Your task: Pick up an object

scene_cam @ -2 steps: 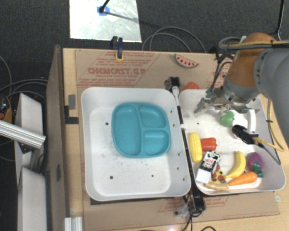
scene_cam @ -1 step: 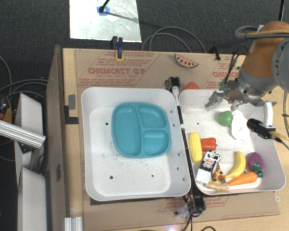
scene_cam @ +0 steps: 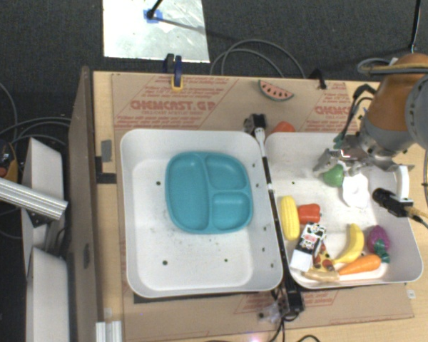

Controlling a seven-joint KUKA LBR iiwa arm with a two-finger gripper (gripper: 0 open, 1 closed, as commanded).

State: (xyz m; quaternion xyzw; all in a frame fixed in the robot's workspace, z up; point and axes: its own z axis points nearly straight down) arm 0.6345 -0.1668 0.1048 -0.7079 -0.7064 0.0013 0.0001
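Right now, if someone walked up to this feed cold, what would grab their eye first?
Probably the teal divided plate, alone in the middle of the left bin. Next, the bright toy food heaped at the right bin's near end: corn, banana, carrot. Then the gripper, low over a green piece at that bin's far end.

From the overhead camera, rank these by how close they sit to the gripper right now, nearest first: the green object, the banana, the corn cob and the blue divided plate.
1. Green object: right at the gripper, top of the right bin.
2. Banana: lower in the right bin.
3. Corn cob: at that bin's left edge; near-tie with the banana.
4. Blue divided plate: in the left bin, clearly farthest.
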